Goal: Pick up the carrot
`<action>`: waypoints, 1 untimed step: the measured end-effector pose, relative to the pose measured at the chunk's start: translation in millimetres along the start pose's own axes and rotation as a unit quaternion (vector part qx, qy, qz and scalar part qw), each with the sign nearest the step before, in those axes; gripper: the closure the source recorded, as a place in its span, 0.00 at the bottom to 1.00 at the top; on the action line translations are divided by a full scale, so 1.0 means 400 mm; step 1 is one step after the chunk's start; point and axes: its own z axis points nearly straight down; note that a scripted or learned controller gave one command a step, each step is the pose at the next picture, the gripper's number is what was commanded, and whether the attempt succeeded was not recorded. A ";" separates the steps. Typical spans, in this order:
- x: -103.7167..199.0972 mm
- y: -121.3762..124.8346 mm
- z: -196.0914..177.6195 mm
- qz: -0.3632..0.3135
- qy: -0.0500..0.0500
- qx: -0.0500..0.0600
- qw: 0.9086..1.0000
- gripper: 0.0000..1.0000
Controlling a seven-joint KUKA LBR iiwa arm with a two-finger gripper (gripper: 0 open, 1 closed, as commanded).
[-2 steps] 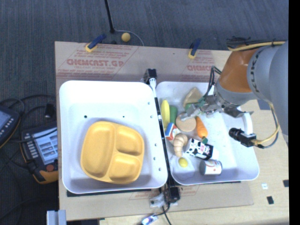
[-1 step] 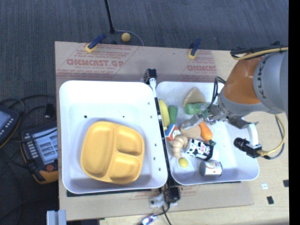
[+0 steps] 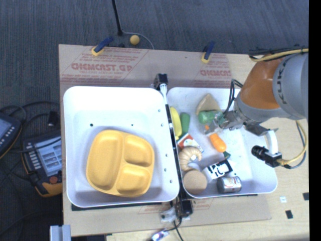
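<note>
The carrot [image 3: 217,142] lay in the right bin [image 3: 261,185], a short orange piece near the bin's middle, with bare white floor on its right running out to the right wall. Just above the carrot, the gripper [image 3: 224,120] hung at the end of the grey and orange arm [image 3: 271,89], which came in over the bin's right rim; whether its fingers were apart or together could not be told, and nothing showed between them. Up and to the left of the carrot sat a green vegetable [image 3: 206,117] and a tan wedge [image 3: 208,103], close to the gripper. Left of the carrot, along the wall shared by both bins, a yellow piece [image 3: 175,122] and a green pepper [image 3: 184,122] crowded the edge. Below the carrot lay a grey and black tool [image 3: 215,164], a round brown ball [image 3: 194,181] and a small can [image 3: 229,185] near the front rim. Far left of the carrot, the left bin [image 3: 80,104] held a yellow divided tray [image 3: 120,162] with open floor around it. The cardboard-covered surface [image 3: 296,205] lay bare right of the carrot's bin.
</note>
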 end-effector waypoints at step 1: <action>0.082 0.048 -0.198 0.065 0.003 0.019 0.998 1.00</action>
